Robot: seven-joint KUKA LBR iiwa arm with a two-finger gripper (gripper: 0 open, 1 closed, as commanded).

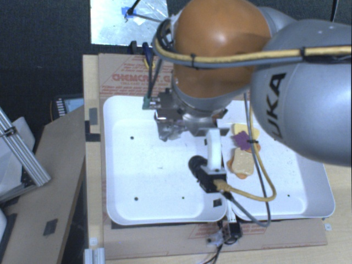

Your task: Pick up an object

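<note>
Tool (168, 126): hangs low over the back of the left bin, under the big orange ball of the arm; grip state hard to tell, too dark and half hidden.
Arm (308, 98): fat and grey, smooth and shiny, comes in from the right and covers much of the right bin.
Orange band (220, 37): round like a ball, glossy, with a yellow cable (242, 56) tied across it.
Left bin (154, 202): white, shallow, smooth plastic with round corners and a few small dark dots on the floor.
Right bin (313, 202): white too, sits touching the left bin, side by side.
Things to pick: small pieces lie in the right bin near the wall between the bins; a tan lumpy piece (242, 163) that looks soft like bread, a purple bit (241, 140) just behind it, and a pale yellow piece (240, 128) behind that.
Why so: pieces sit flat and close together, likely easy to reach from above, but not under the tool right now.
Cardboard sheet (124, 76): brown, flat, with red print, lies under both bins on the counter (60, 164), probably to keep them steady.
Task so far: looks not done, nothing seen in the grip.
</note>
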